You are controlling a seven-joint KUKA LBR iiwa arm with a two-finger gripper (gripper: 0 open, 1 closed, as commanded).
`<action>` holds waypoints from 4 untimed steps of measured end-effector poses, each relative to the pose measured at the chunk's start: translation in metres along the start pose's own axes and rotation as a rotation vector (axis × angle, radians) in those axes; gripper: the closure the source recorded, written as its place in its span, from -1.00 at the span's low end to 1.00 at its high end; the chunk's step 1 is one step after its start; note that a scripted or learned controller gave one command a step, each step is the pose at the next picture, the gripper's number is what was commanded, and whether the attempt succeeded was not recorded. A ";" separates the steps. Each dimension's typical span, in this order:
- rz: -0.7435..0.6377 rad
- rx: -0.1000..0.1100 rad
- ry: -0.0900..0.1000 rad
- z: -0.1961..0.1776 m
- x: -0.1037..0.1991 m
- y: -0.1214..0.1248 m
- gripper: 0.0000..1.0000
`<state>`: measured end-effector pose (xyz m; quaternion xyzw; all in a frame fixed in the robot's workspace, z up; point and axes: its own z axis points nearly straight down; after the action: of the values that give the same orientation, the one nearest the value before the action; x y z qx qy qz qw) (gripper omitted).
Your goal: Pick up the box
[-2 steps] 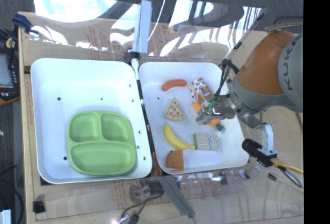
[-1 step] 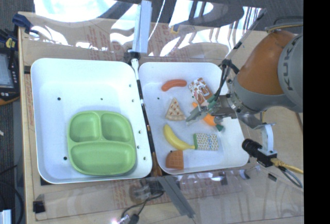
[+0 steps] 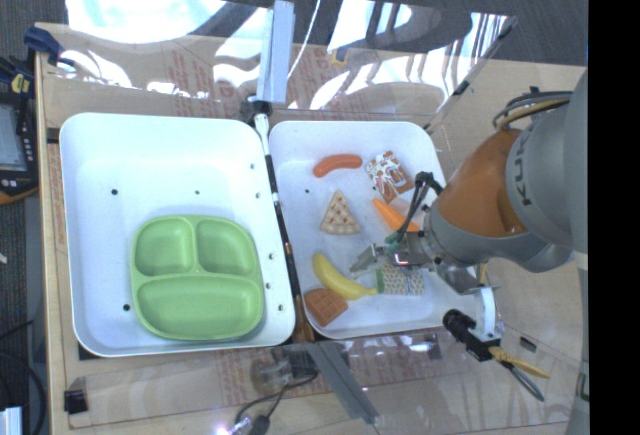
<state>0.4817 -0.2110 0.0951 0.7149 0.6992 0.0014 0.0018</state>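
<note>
1. Grey arm (image 3: 520, 193) with its orange band reaches in over the right bin (image 3: 300, 148), the gripper (image 3: 397, 255) low among the toy food.
2. Just under the gripper lies what looks like the box (image 3: 403, 281), a small patterned pack beside the banana (image 3: 340, 278); it rests on the bin floor.
3. Whether the gripper is spread or pressed together I cannot tell.
4. The step in hand seems to be the descent onto the box.
5. Next, the gripper would need to straddle the box, clear of the banana and carrot (image 3: 390, 215), then lift.
6. Left bin (image 3: 90, 223) holds a green tray (image 3: 197, 278).
</note>
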 end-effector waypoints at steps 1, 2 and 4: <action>-0.003 -0.002 -0.005 -0.011 -0.002 0.001 1.00; 0.136 0.005 0.002 -0.128 0.064 0.032 1.00; 0.165 0.011 0.001 -0.070 0.017 0.020 -1.00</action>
<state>0.5019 -0.1947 0.1649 0.7699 0.6381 -0.0017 -0.0026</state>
